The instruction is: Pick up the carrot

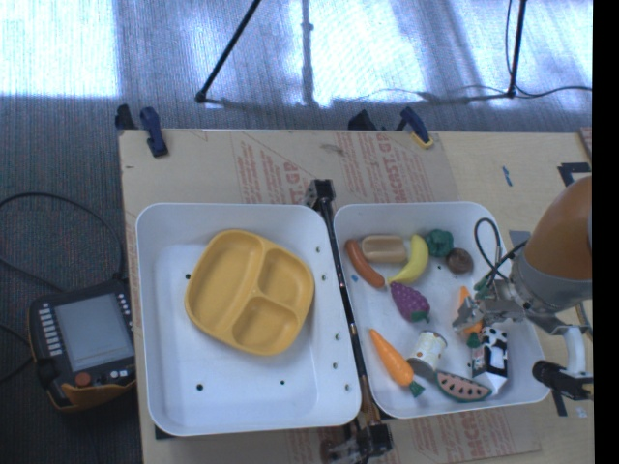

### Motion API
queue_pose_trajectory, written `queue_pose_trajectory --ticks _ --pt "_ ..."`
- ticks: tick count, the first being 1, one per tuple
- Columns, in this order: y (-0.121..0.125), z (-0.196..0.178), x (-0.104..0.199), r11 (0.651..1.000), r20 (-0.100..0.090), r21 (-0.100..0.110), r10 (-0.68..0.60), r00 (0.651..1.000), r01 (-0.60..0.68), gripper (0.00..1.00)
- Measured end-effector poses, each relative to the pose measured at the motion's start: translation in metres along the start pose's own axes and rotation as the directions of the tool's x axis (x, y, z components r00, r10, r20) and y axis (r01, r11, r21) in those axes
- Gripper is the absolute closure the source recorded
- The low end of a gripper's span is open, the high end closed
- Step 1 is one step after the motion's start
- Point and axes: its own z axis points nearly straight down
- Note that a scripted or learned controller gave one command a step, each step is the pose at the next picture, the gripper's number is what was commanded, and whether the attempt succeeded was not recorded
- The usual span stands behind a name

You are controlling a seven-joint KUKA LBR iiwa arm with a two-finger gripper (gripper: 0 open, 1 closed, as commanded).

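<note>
The carrot (392, 356), orange with a green stem end, lies at a slant in the front left part of the right bin (513, 394). It points from upper left to lower right, and nothing covers it. My gripper (474, 313) hangs low over the right side of the same bin, to the right of the carrot and a little further back. It is well apart from the carrot, among small orange pieces and just above a cow-patterned carton (491, 354).
The right bin also holds a sausage (365, 263), bun (385, 248), banana (417, 259), broccoli (440, 242), purple grapes (410, 302), small can (427, 344) and watermelon slice (462, 387) close by the carrot. A yellow divided plate (251, 291) sits in the left bin (164, 394).
</note>
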Motion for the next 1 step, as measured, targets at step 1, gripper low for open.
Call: queue_pose_trajectory --ticks 1 --pt "-0.0327 -0.0579 0.0247 0.982 0.01 -0.007 -0.189 0.982 0.189 1.0"
